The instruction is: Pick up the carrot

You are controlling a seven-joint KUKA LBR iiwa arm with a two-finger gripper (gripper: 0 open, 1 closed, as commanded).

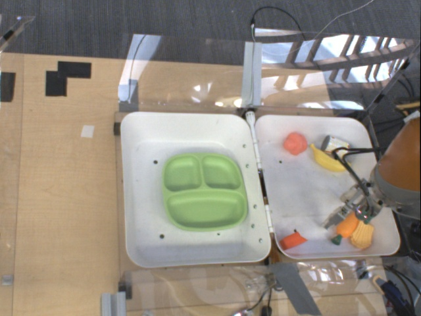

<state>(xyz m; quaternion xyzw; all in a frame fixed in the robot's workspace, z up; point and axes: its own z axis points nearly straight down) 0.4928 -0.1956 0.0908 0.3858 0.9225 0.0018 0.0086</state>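
Presently, we record the following.

Carrot location: the carrot (294, 239) lies in the right bin (299, 189), at its near-left corner, just beside the front wall and close to the divider between the two bins.

Carrot axis: we read it as lying roughly left to right, slightly tilted, with a dark green stub at its upper right end.

Gripper location: the gripper (347, 214) sits low in the same bin, toward its near-right corner, directly over an orange toy (347, 226) and just beside a yellow toy (362, 235).

Governing relation: the carrot lies to the left of the gripper and a little nearer the front wall, apart from it; bare bin floor lies between them.

Gripper state: we cannot tell whether it is spread or pressed together, nor whether it is pinching anything.

Contact: it appears to touch or nearly touch the orange toy; we cannot confirm a hold.

Other contents: a banana (327, 158) and a red ball (296, 143) sit toward the far wall, well apart from the carrot.

Judgement: the coming move calls for a leftward shift along the front wall.
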